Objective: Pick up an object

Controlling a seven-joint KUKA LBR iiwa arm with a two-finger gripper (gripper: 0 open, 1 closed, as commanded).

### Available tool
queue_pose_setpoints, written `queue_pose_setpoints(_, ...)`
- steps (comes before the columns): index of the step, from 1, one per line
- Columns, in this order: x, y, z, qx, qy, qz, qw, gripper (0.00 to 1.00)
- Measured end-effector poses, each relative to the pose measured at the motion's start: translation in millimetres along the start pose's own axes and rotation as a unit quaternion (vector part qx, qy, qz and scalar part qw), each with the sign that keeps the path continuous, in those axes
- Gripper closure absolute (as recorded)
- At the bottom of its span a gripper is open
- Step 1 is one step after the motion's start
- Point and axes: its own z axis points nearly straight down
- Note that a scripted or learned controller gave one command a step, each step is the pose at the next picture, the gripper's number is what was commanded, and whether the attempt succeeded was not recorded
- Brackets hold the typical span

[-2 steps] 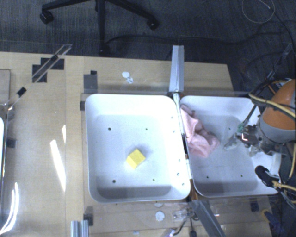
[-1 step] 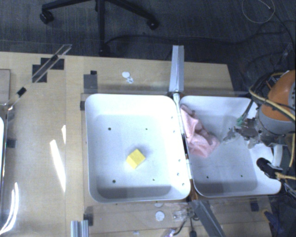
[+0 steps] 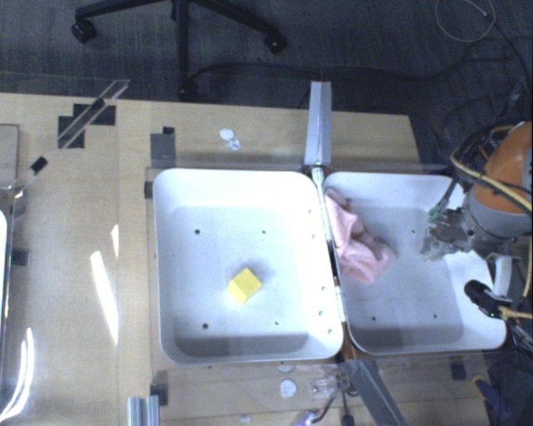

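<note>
The gripper (image 3: pixel 437 237) stood low over the right-hand edge of the right bin (image 3: pixel 416 329), hanging from the grey arm with its orange band; whether it was spread or pressed together could not be told from this slanted view, and nothing was seen held in it. The nearest candidate, a crumpled pink cloth (image 3: pixel 358 245), lay against the left wall of that same bin, to the gripper's left as the camera shows it, apart from it across bare white floor; its long axis ran roughly from the bin's upper left corner down toward the middle. A small yellow block (image 3: pixel 244 285) sat alone in the left bin (image 3: pixel 191 200), near the centre and well apart from the gripper, beyond the divider between the bins; in my judgement the cloth was the readier target, needing a sideways travel within one bin. Both bins rested on a pale wooden bench (image 3: pixel 83 250); beyond it lay dark carpet and the base of an office chair (image 3: pixel 179 21); cables trailed at the far right.
</note>
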Motion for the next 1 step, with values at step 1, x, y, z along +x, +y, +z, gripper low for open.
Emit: queue_pose_setpoints(1,15.6,-20.9,-94.0,0.002,-0.001,0.022,0.9997,1.0)
